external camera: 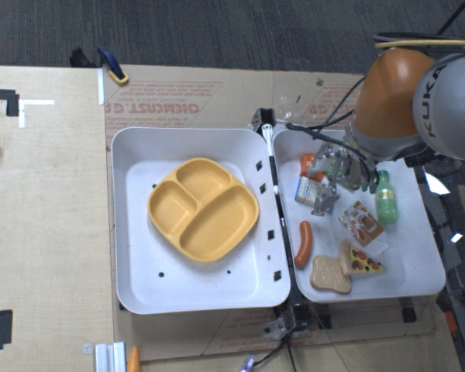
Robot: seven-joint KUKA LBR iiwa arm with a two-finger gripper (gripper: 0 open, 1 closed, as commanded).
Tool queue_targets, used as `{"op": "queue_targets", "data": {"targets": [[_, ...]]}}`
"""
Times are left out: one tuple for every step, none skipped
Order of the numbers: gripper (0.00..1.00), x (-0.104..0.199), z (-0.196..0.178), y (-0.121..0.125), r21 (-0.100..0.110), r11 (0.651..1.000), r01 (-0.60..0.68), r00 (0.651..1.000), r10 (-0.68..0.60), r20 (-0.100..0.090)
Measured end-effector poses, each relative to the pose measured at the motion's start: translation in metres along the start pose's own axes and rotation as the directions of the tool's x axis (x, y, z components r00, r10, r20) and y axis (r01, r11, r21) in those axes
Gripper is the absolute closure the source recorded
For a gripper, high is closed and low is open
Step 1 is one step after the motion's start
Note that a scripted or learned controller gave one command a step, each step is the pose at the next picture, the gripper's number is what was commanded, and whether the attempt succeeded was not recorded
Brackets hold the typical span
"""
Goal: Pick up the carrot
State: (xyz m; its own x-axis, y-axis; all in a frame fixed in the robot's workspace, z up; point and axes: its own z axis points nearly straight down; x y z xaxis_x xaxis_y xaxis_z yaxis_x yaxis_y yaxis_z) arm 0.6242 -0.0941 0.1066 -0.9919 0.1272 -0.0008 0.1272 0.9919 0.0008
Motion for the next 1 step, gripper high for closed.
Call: {"op": "queue_targets", "data": {"targets": [[0.00, 0.0684, -0.0860, 0.0623, 0.000, 1.000, -0.029, 1.000, 0.029, 0.003]]}}
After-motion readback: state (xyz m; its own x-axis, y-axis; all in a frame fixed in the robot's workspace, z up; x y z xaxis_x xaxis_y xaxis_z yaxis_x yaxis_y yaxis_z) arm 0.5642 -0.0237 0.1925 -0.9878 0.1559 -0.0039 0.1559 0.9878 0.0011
